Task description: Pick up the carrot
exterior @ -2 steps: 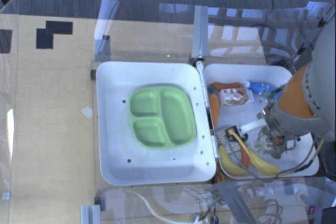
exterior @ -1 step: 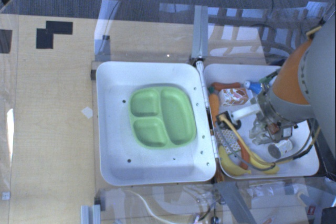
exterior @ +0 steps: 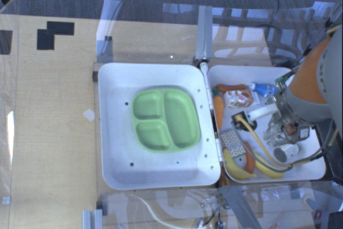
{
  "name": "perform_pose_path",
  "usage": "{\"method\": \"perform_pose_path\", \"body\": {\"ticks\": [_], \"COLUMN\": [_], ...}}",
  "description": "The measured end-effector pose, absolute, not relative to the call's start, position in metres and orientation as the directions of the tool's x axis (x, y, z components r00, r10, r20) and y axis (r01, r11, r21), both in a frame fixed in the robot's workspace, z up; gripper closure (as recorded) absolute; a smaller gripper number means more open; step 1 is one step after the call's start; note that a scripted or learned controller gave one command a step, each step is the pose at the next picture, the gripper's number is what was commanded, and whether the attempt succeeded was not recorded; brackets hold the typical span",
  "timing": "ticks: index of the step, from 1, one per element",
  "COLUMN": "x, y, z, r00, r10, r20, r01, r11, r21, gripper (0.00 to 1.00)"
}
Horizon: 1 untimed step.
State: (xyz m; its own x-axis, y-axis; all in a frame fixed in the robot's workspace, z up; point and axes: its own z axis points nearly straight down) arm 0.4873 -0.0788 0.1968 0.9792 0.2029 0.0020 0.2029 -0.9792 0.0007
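Camera view: left bin (exterior: 115, 115) holds a green three-compartment plate (exterior: 165, 118), sitting roughly centred, its two small sections toward 9 o'clock and the long one toward 3 o'clock. Right bin (exterior: 316, 169) is cluttered. The carrot (exterior: 218, 111) lies along that bin's 9 o'clock wall, long axis running 12 to 6, orange, apart from the gripper. Just at its 3 o'clock is a small printed carton (exterior: 239, 98); a checked packet (exterior: 232, 140) lies at the carrot's 5 o'clock. A banana (exterior: 236, 164) curves along the 6 o'clock edge, with a yellow cable (exterior: 258, 143) crossing above it. A blue-capped bottle (exterior: 263, 88) lies near the 12 o'clock wall. The gripper (exterior: 285, 134) hangs low over the bin's 3 o'clock half, among a white cup-like object (exterior: 284, 153). Cannot tell how its jaws stand, nor whether it has hold of anything. Orange-banded arm (exterior: 316, 80) enters from 3 o'clock.
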Motion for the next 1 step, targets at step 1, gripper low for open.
{"method": "perform_pose_path", "body": {"ticks": [1], "x": [0.4907], "y": [-0.1095], "z": [0.0897], "r00": [0.979], "r10": [0.203], "r20": [0.012], "r01": [0.203], "r11": [-0.979], "r21": [0.001], "gripper": [1.00]}}
